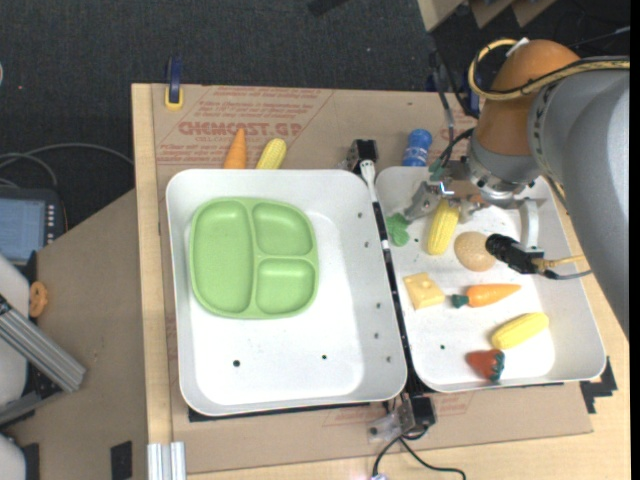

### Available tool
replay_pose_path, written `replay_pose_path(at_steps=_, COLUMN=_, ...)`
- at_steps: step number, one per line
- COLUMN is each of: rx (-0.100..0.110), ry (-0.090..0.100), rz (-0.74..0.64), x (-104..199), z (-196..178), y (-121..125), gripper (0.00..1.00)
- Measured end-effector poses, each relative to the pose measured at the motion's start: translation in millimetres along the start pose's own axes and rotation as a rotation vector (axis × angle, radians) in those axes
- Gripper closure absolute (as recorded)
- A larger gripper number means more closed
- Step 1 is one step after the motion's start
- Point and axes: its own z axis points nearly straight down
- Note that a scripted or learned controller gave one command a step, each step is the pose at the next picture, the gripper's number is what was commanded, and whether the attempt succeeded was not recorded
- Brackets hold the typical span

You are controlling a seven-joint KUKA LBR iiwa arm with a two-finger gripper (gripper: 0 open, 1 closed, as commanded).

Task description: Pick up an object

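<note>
Corn (442, 227) sits upright-ish right under the gripper (446, 201) in the right bin (560, 368), at its far end. Finger spread: can't tell, the wrist blocks it. Nothing visibly clamped. Just beside corn: green piece (399, 231) on the left, egg (475, 251) on the right. Cheese (424, 291) and carrot (490, 294) sit nearer the camera, lemon (520, 329) and strawberry (487, 364) beyond those. Risk: corn is round and may roll or slip out on closing; a finger could also clip the egg or green piece.
</note>
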Motion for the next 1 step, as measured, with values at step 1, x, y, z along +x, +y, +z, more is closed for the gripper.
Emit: replay_pose_path(at_steps=1, rx=-0.014, ry=-0.004, rz=0.0, x=11.0, z=-80.8, y=12.2, gripper=0.0)
